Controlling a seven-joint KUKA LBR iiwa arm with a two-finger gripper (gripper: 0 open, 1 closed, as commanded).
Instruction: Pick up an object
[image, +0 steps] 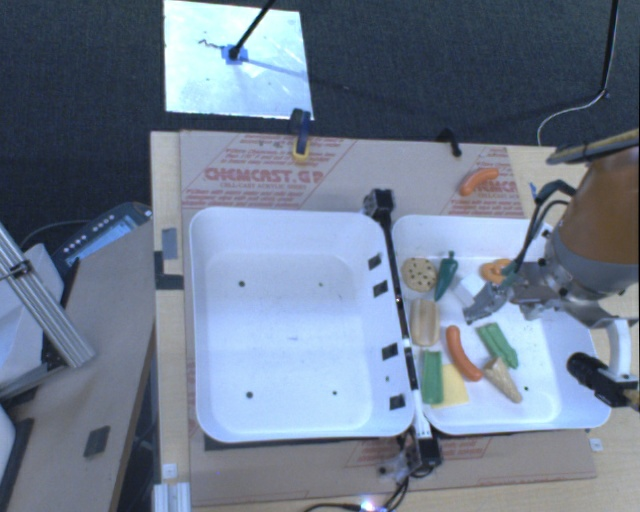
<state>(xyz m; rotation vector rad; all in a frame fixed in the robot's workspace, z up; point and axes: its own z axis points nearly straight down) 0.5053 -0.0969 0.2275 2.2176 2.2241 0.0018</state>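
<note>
In the right bin, the jaws hung low over the toy food, pointing toward nine o'clock; whether they stood open or closed could not be told, and nothing showed between them. The nearest pickable pieces were the green pepper just at five o'clock of the tip and the dark green chili at ten o'clock. A clean pick likely called for centring over one piece and descending straight, since the red sausage, corn cone and yellow slice lay crowded close by. The divider between bins sat near at nine o'clock, leaving little room there; the left bin offered wide open floor on the counter.
</note>
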